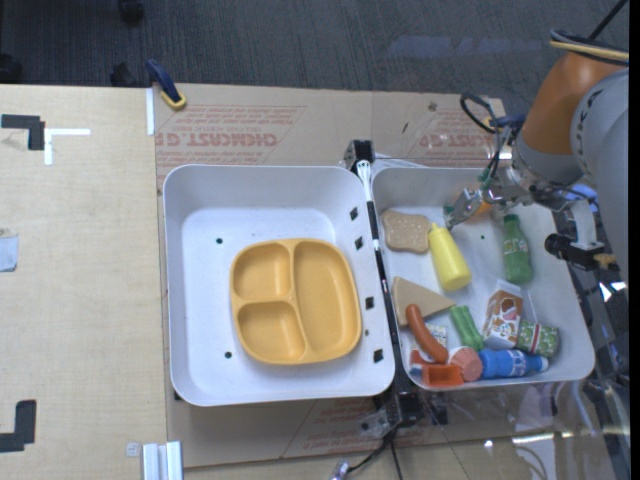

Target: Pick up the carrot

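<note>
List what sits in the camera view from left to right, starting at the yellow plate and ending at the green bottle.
Yellow divided plate → slice of bread → yellow bottle → gripper with something orange at its tip → green bottle.

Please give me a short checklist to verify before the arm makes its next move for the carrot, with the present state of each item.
1. Target found: cannot tell. A small orange thing beside the gripper may be it, but it is too small to name.
2. Target held: cannot tell.
3. Gripper over the correct bin: ok. It is over the far part of the right bin.
4. Room around the gripper: probably not ok. The yellow bottle and the bread slice lie close by.
5. Left bin out of the way: ok. It holds the yellow plate, apart from the arm.
</note>
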Available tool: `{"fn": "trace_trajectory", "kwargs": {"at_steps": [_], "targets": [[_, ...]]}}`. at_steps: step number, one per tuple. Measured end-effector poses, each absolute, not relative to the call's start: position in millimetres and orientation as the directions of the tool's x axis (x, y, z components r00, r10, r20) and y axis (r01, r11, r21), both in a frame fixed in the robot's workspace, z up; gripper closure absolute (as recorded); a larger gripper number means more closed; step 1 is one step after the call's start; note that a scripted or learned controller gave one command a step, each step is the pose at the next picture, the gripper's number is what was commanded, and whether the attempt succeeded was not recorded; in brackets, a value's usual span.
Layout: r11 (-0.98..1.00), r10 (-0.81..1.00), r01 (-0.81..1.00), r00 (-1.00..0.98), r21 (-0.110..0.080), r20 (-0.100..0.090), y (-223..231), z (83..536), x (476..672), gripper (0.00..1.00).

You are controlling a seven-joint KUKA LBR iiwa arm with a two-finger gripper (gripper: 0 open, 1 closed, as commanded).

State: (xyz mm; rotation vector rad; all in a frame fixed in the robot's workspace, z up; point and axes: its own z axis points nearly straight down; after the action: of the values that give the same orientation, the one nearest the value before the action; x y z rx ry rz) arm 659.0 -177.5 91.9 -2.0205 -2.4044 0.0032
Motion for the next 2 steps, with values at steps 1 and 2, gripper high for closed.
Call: {"fn": "trace_trajectory", "kwargs": {"at_steps": [1,2], "targets": [[0.177,0.984,0.984,-0.177,-0.007,-0.003,-177.4,100.3,658.4,1.0],[0.177,0.984,0.984,-0.177,-0.003,-0.004,-177.1,101.2,659.5,0.0]]}}
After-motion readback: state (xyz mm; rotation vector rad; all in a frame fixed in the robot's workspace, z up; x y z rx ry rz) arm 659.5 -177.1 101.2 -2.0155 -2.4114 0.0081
